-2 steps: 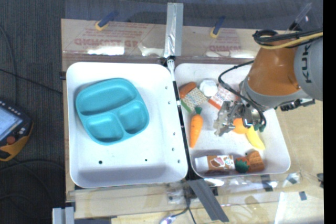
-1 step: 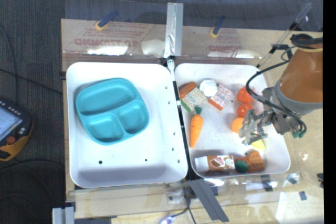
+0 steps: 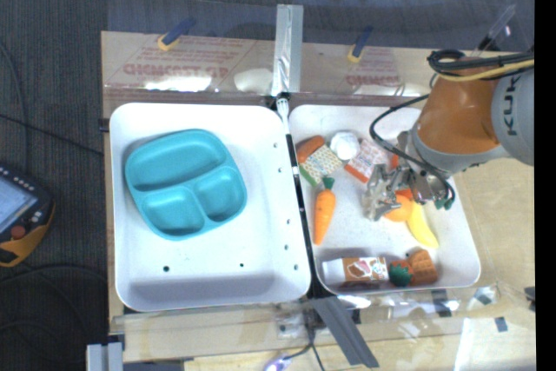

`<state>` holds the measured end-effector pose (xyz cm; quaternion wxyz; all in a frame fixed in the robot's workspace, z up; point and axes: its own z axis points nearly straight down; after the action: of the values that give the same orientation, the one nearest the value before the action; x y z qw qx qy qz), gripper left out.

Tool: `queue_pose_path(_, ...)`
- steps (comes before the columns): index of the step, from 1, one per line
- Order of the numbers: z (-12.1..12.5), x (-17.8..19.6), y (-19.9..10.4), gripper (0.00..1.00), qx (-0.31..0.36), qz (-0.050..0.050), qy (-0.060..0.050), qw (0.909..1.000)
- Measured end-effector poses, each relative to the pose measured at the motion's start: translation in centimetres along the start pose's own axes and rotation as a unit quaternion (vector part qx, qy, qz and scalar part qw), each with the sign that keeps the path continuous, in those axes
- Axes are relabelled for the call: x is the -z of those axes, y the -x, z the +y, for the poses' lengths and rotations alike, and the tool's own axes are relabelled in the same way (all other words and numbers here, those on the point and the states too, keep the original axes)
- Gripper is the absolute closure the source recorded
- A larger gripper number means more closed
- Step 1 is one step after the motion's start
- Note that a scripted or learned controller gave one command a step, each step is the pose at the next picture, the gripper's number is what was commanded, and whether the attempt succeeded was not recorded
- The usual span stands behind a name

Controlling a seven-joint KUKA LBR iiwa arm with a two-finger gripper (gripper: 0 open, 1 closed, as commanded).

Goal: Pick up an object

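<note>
Turquoise plastic is seen first: a tray (image 3: 184,182) with three compartments lies in the left bin (image 3: 130,274), well apart from the arm. In the right bin (image 3: 465,269) a heap of toy food is found. From its left side, a carrot (image 3: 323,213) lies lengthwise just beside the divider, with a checked packet (image 3: 318,161) above it and a white ball (image 3: 345,144) near the top. Along the near wall a brown bottle (image 3: 363,269) is laid flat. Further right the gripper (image 3: 379,202) is lowered among the items, next to a banana (image 3: 421,226) and an orange piece (image 3: 401,208); whether anything is gripped cannot be told. The toys are judged light, stiff and rather slick. The carrot is best taken across its thick middle, the banana across its curve, since both could roll or slip from a pinch near the tip
</note>
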<state>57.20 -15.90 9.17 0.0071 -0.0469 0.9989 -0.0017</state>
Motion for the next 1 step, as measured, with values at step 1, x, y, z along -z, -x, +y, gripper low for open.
queue_pose_path(1,1.14,4.33,4.74,1.00,-0.125,0.005,0.002,0.9921)
